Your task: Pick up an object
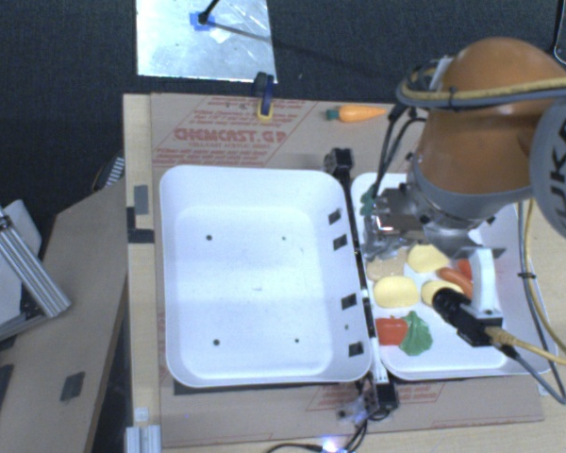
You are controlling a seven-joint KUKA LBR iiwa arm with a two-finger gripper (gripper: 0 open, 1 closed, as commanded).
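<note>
gripper [389, 239] low in right bin [486, 361], fingers buried in clutter (can't tell if it grips anything) | nearest pick: yellow piece [394, 292], just below-right of it toward the near rim | left bin [255, 281] alongside

Left white bin [255, 272] on cardboard sheet [226, 130]; orange carrot toy [357, 114] beyond.
</note>
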